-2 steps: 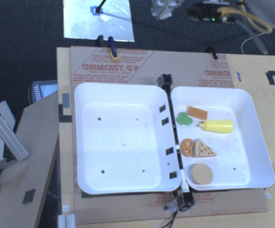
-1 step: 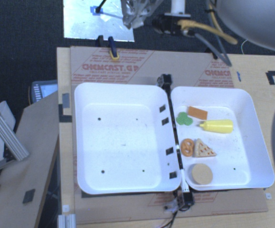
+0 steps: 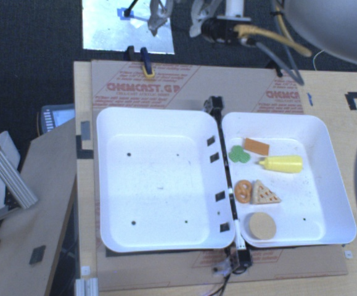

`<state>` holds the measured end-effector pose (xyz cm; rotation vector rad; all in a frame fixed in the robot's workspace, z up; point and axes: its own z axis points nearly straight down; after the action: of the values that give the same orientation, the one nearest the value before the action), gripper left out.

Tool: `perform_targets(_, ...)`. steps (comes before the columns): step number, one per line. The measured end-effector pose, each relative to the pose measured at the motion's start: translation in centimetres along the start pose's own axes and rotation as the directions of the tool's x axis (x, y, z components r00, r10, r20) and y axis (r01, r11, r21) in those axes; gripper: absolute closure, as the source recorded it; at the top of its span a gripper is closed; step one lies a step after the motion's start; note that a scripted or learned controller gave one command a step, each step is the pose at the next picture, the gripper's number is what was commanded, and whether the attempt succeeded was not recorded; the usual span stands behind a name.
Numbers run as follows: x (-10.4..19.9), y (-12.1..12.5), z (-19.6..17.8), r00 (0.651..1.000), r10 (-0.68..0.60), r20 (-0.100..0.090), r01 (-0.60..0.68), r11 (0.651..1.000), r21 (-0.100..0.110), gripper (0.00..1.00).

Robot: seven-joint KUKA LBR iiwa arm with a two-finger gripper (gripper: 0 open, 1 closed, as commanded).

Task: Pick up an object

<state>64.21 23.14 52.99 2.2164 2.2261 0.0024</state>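
The right bin (image 3: 332, 184) holds several small items. An orange block (image 3: 256, 146) lies at the back beside a green leafy piece (image 3: 240, 155). A yellow bottle (image 3: 282, 163) lies on its side. In front of it are a pretzel (image 3: 243, 190), a triangular waffle slice (image 3: 265, 193) and a round tan disc (image 3: 262, 225). My gripper (image 3: 178, 18) hangs high beyond the bins' far edge, over the dark floor. Its two fingers (image 3: 158, 16) stand apart, open, with nothing between them.
The left bin (image 3: 160, 177) sits next to the right one, joined by black clips along the middle (image 3: 218, 159). Both rest on cardboard (image 3: 184, 85). A yellow-tipped clamp (image 3: 146, 63) stands at the cardboard's far edge. A shiny plate (image 3: 113, 17) lies behind it.
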Motion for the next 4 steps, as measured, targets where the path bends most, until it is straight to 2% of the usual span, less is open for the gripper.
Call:
perform_targets(1,0.0,0.0,-1.2,1.000,-0.004,-0.001,0.004,1.000,-0.003,1.00)
perform_targets(2,0.0,0.0,-1.1,1.000,-0.005,-0.001,0.005,1.000,-0.002,0.00)
perform_targets(3,0.1,0.0,-2.3,1.000,-0.008,-0.002,0.008,1.000,-0.005,1.00)
perform_targets(4,0.1,0.0,-2.2,1.000,-0.009,-0.002,0.009,1.000,-0.004,0.00)
